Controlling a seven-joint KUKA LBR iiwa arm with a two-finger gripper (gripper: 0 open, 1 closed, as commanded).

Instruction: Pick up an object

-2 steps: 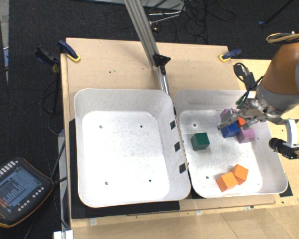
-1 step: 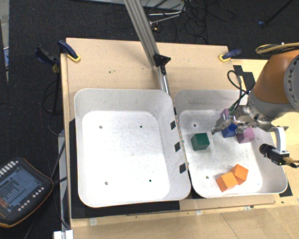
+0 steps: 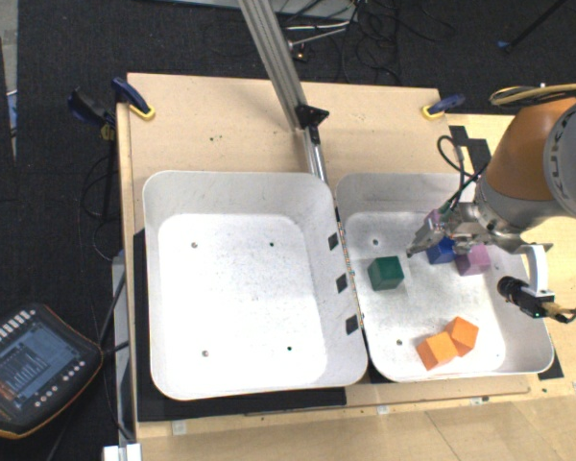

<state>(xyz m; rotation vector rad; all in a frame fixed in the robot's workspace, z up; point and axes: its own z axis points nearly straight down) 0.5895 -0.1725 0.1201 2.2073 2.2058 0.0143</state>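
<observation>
A wooden bench (image 3: 230, 113) carries two white bins side by side. The left bin (image 3: 173, 209) sits beside the right bin (image 3: 528, 358), which holds four blocks. The grey arm (image 3: 533, 176) reaches in from the right, its gripper (image 3: 439, 241) low over a blue block (image 3: 444, 252); I cannot tell its state. A purple block (image 3: 474, 259) lies just right of the blue one. A green cube (image 3: 386, 273) sits left of them, edges slightly turned. Two orange blocks (image 3: 448, 343) touch near the front.
</observation>
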